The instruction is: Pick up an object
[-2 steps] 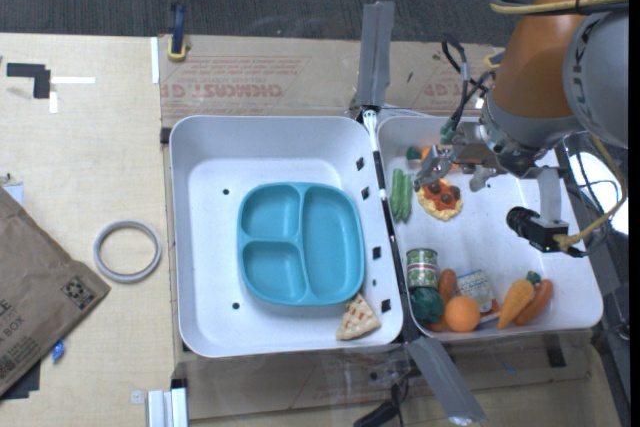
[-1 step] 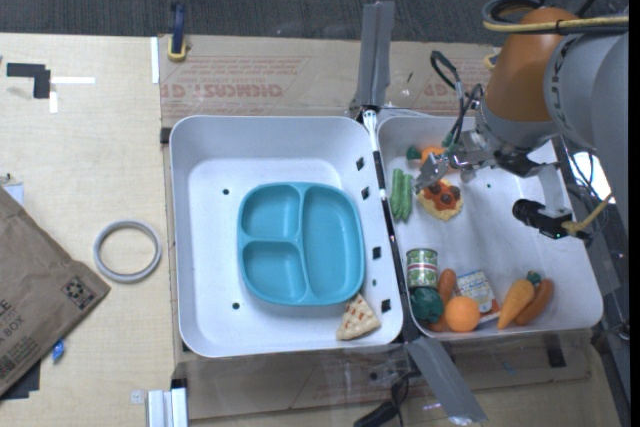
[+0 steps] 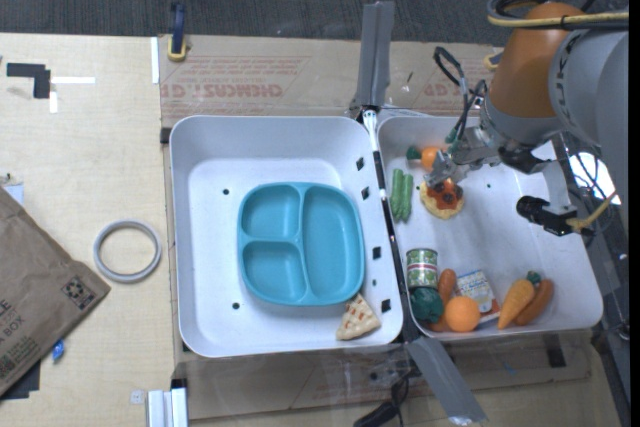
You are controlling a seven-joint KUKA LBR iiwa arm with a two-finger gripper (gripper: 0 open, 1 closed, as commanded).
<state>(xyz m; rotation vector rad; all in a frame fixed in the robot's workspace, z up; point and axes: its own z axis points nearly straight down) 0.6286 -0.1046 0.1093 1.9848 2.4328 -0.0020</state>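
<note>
My gripper (image 3: 447,173) hangs low in the upper left part of the right bin (image 3: 560,245). It is right over a small round tan toy food (image 3: 443,202) with red on top. A small orange ball (image 3: 429,156) lies just to its left. A green pod (image 3: 401,193) lies along the bin's left wall. Near the front edge are a small can (image 3: 422,267), a dark green item (image 3: 424,302), an orange (image 3: 461,313), a small packet (image 3: 474,287) and a carrot (image 3: 517,301).
The left bin (image 3: 205,215) holds a blue divided plate (image 3: 300,243) and a waffle-patterned wedge (image 3: 357,319) at its front right corner. A tape ring (image 3: 127,249) and a brown cardboard box (image 3: 35,295) lie on the bench at left. The arm's orange band (image 3: 525,65) rises over the right bin's back.
</note>
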